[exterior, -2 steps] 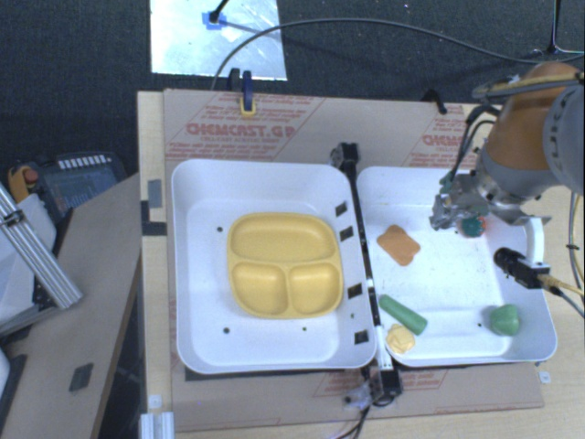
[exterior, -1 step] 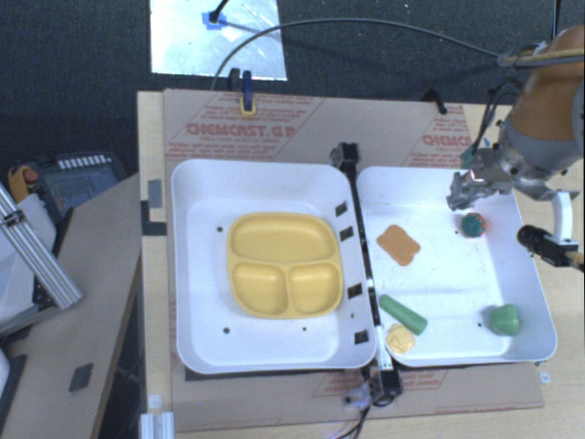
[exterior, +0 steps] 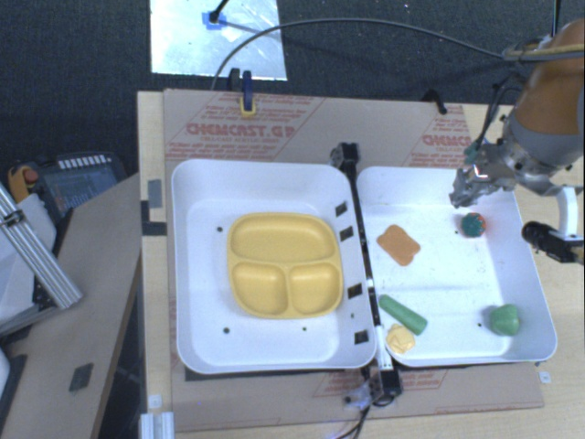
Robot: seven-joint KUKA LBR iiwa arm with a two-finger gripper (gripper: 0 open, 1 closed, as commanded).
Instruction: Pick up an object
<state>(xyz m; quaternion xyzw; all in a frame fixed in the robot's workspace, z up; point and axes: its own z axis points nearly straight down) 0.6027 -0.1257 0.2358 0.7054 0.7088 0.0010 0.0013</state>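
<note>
The right bin (exterior: pixel 439 199) holds an orange flat piece (exterior: pixel 398 244), a small teal and red ball (exterior: pixel 472 225), a green cylinder (exterior: pixel 403 314), a yellow lump (exterior: pixel 400 339) and a green round object (exterior: pixel 504 319). My gripper (exterior: pixel 469 190) hangs over the bin's far right part, just above and left of the teal ball. Nothing shows between it and the ball.
The left bin (exterior: pixel 201 199) carries a yellow divided tray (exterior: pixel 283 263). A black clamp bar (exterior: pixel 358 245) runs between the bins. Cables cross above the bench, and a black fitting (exterior: pixel 547 238) sticks in at the right edge.
</note>
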